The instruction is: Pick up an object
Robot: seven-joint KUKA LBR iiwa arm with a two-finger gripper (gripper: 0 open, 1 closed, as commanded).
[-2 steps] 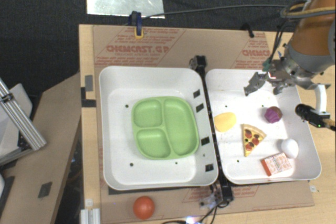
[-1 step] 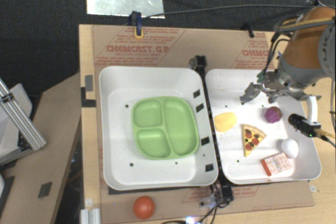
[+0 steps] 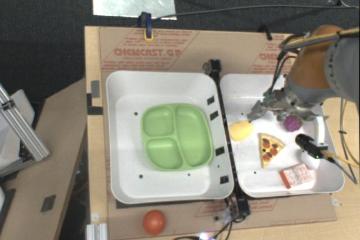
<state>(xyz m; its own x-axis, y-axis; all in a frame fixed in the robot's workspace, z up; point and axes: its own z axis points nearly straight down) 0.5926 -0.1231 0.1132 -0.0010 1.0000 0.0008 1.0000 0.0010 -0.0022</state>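
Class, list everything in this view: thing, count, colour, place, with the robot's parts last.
Bins: two, white, side by side on the bench.
Divided plate: one, green, in left bin.
Yellow fruit: one, yellow, right bin, by left wall.
Pizza slice: one, yellow and red, right bin's middle.
Purple item: one, purple, right bin, behind pizza slice.
Packet: one, red and white, right bin's near corner.
Ball: one, orange-red, bench, in front of left bin.
Clamp: one, blue, bench's far edge.
Arm: one, grey and orange, over right bin.
Gripper: one, grey, by the yellow fruit.
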